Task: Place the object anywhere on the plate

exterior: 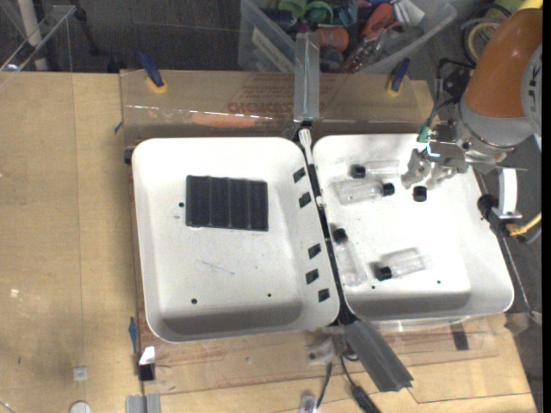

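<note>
The claw (419,177) hangs over the upper right part of the right bin (482,269), at the end of the grey arm (504,84) that reaches in from the right. Whether its fingers are spread or closed cannot be told from here; the metal parts blur together, and nothing can be made out between them. A small dark cap or tip sits just below the claw, perhaps part of a bottle, though the view is too poor to be sure.

Just left of the claw lie two clear bottles with black caps: one (355,171) near the bin's top, another (366,192) right below it, lying across. A third clear bottle (398,265) lies lower down, near the bin's middle, well apart from the claw. A fourth (343,252) lies along the bin's left wall.

In the left bin (155,256), the black plate (227,203), a ribbed rectangle, lies flat in the upper middle, bare on top.

Beyond the bins stands a crate (344,15) of coloured toys.
</note>
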`<state>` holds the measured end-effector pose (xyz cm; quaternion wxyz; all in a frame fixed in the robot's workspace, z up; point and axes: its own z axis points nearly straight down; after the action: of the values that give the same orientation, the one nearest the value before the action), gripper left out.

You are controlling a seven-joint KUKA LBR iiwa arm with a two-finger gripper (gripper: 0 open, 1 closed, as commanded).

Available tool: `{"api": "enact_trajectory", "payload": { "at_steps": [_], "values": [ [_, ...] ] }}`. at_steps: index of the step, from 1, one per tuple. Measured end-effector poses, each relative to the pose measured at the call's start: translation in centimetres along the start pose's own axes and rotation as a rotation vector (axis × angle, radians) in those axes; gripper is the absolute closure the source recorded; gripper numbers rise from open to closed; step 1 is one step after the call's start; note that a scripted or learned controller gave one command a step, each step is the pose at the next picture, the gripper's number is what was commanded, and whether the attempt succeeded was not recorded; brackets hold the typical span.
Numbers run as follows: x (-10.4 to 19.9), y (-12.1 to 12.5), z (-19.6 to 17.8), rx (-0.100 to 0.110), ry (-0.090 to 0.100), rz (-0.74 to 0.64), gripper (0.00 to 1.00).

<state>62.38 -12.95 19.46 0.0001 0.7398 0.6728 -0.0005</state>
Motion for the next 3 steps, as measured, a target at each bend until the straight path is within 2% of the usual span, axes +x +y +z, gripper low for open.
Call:
{"api": "enact_trajectory", "payload": {
  "at_steps": [1, 2, 3],
  "values": [
    [2.2, -1.8, -7.2, 0.000, 0.000, 0.337, 1.00],
    [1.2, 0.4, -7.7, 0.001, 0.000, 0.469, 1.00],
    [-0.7, 2.4, -6.5, 0.001, 0.000, 0.628, 1.00]
  ]
}}
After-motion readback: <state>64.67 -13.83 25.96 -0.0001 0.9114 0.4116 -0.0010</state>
